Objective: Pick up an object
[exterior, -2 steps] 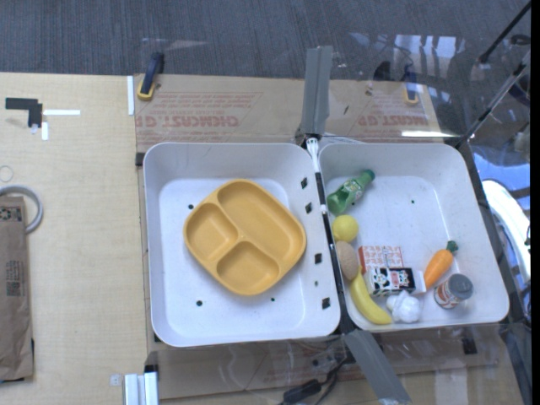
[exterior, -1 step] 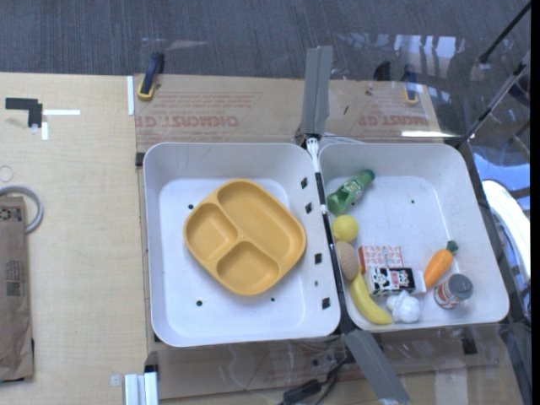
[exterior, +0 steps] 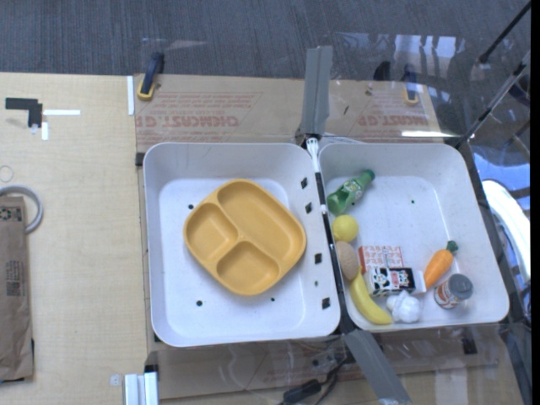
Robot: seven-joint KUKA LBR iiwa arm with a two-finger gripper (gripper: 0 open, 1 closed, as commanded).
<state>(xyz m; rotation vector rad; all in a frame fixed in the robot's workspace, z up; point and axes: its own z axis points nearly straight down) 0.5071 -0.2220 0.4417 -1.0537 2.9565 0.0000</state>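
Camera view, from above at a slant. On the table [exterior: 76,184], two white bins side by side, touching along the middle.

In the left bin [exterior: 160,251]: just a yellow plate [exterior: 245,236] with three compartments, lying flat near the centre, turned at an angle to the walls.

In the right bin [exterior: 472,184]: a crowd of small things, mostly along the left wall and the near edge. At the top left, a green bottle [exterior: 350,191] on its side, tilted, cap toward the upper right. Just below it, a lemon [exterior: 344,228], and below that a tan oval [exterior: 348,260] against the wall. Next down, a banana [exterior: 369,300] curving toward the near edge, touching a white ball [exterior: 407,309] at its lower end. Between oval and ball, a red, white and black carton [exterior: 390,270] lying flat. Further right, a carrot [exterior: 439,265] with its green top pointing up, and just beside it a small can [exterior: 454,290], upright.

At the table's left edge, a brown bag [exterior: 13,294].

Cannot tell whether the claw is open or closed.
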